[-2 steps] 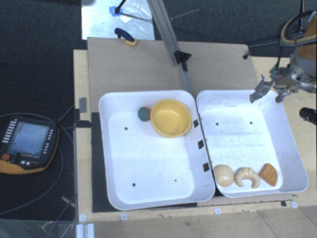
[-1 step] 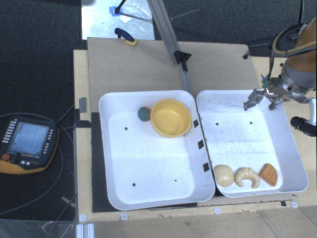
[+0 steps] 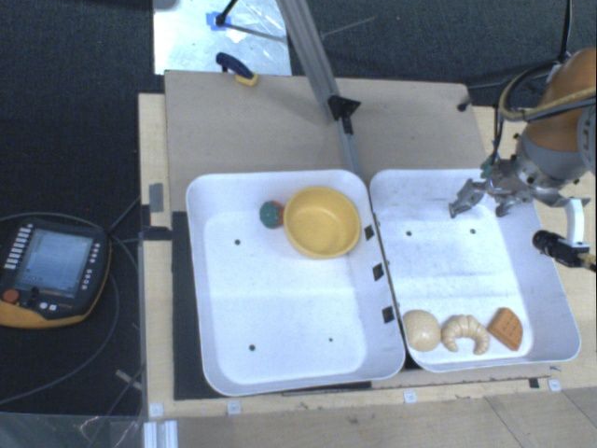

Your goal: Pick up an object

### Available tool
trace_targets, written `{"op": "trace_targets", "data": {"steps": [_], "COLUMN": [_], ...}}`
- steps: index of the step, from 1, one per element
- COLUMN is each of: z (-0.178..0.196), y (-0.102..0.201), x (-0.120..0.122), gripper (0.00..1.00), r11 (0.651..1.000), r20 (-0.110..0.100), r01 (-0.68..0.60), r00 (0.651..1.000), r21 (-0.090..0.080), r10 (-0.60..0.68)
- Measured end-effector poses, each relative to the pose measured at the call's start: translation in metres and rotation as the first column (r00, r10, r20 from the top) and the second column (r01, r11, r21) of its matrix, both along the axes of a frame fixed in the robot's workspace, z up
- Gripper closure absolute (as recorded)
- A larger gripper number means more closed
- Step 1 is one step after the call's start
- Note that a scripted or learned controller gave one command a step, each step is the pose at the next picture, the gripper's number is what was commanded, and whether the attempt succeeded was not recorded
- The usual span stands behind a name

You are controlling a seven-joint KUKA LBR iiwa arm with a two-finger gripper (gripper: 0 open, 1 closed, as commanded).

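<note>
A bun (image 3: 421, 329), croissant (image 3: 466, 333) and waffle (image 3: 506, 328) lay along the right bin's (image 3: 448, 250) near edge; farther, the left bin (image 3: 270, 287) held a yellow bowl (image 3: 322, 222) beside a small ball (image 3: 271, 214); the hand (image 3: 487, 200) hovered over the right bin's far side, fingers apart, gripping nothing.

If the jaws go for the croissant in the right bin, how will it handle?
The croissant looks like rigid toy food, probably light. Its curved, tapered shape may slip out of a pinch. It lies close between the bun and waffle, so it will likely nudge them.
</note>
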State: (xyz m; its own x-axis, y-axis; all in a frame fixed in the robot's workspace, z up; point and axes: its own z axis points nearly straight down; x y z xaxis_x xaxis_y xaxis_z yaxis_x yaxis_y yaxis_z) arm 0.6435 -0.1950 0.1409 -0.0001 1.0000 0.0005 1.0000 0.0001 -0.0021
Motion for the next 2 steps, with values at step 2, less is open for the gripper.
{"op": "trace_targets", "data": {"steps": [2], "z": [0.07], "y": [-0.002], "x": [-0.007], "gripper": [1.0], "r11": [1.0], "r20": [0.008], "r01": [0.0], "r00": [1.0], "r21": [-0.002], "r10": [0.0]}}
